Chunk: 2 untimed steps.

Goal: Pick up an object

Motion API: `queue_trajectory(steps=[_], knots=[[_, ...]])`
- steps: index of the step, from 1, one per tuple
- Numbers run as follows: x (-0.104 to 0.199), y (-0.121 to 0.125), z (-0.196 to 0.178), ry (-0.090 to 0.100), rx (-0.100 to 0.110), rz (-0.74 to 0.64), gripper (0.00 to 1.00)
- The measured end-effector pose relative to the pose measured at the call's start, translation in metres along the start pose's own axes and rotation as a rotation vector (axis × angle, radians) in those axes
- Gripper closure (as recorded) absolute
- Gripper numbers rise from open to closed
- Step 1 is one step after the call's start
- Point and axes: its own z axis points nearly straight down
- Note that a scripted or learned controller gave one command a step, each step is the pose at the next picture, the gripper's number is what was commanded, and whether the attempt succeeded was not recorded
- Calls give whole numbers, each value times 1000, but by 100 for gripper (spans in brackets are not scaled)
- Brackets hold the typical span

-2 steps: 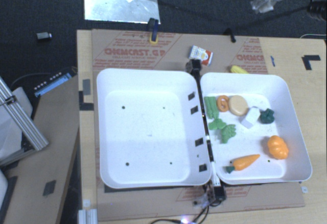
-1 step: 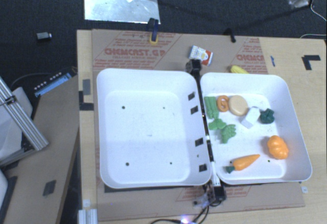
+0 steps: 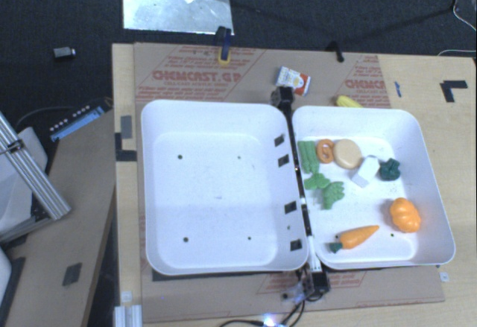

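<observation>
Tapered orange carrot [image 3: 358, 236], green stub end

— Two white bins [image 3: 216, 258] side by side on the counter [image 3: 186, 65].
— And in the right-hand one?
— One carrot [image 3: 356, 237], one orange pepper [image 3: 405, 215], one dark broccoli piece [image 3: 389, 168], one white block [image 3: 365, 170], one tan round piece [image 3: 346, 153], one orange ring [image 3: 326, 151], three green pieces [image 3: 326, 190].
— Outside the bins?
— One yellow piece [image 3: 347, 102], one small carton [image 3: 293, 80].
</observation>
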Motion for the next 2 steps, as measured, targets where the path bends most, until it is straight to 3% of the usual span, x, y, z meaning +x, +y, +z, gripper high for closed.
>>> queue_trajectory(steps=[2], knots=[[18, -15, -1, 3, -1, -12, 100]])
